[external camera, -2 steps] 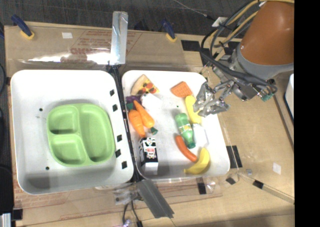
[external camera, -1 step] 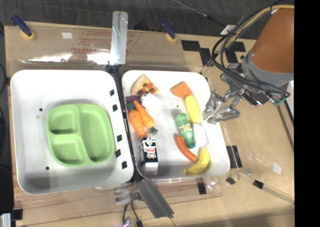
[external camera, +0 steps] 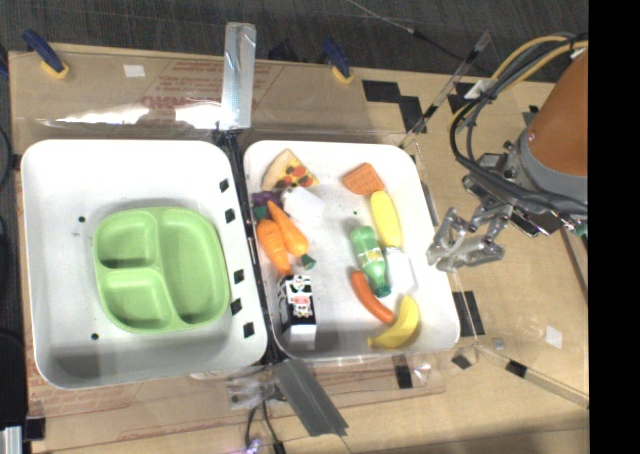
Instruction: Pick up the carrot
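Note:
Two orange carrots lie side by side along the left wall of the right bin, their green ends pointing toward the bin's middle. A thinner orange carrot-like piece lies near the bin's front right, between a green bottle and a banana. My gripper hangs over the bench just outside the right bin's right wall, level with the bottle. Its fingers stand open with nothing between them. It is well to the right of the carrots.
The right bin also holds a pizza slice, an orange cracker, a yellow corn cob, a purple piece and a small milk carton. A green divided plate sits in the left bin.

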Robot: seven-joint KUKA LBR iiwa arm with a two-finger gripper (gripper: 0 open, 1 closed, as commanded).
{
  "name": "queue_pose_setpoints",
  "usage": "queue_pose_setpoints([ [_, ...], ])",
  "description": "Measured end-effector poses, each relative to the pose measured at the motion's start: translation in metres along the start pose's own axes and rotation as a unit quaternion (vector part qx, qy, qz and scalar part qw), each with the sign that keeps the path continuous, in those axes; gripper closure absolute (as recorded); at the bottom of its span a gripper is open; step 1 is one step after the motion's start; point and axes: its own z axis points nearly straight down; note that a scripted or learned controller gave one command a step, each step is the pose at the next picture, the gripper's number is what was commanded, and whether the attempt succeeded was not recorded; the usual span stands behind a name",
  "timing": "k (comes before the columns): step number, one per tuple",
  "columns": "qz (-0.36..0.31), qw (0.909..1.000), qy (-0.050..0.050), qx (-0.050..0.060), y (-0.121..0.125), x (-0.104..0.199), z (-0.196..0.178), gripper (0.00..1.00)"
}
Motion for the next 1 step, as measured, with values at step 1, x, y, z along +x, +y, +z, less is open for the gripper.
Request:
queue_pose_setpoints([
  [1,-0.059,0.9982,0.000,-0.002,-0.0008,-0.0009,0.0622,1.00],
])
